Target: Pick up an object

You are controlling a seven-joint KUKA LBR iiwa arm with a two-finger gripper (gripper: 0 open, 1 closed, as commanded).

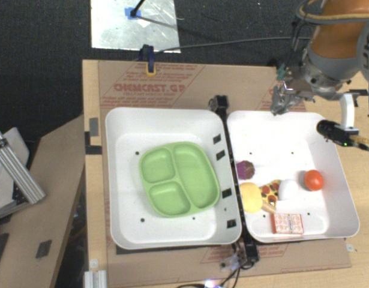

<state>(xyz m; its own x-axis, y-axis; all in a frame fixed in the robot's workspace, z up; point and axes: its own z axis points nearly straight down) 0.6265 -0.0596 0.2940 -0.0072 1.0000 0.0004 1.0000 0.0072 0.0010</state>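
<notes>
While nothing is lifted, the end effector (pixel 282 102) hangs above the right bin (pixel 346 179).
Grip state unclear; the orange ball (pixel 314 180) lies untouched.

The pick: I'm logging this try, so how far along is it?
Nothing looks done: the orange ball, yellow fruit, purple item and red box all lie in the right bin. In hand: the end effector sits at the bin's far rim. Left: descend, grasp, lift.
</notes>
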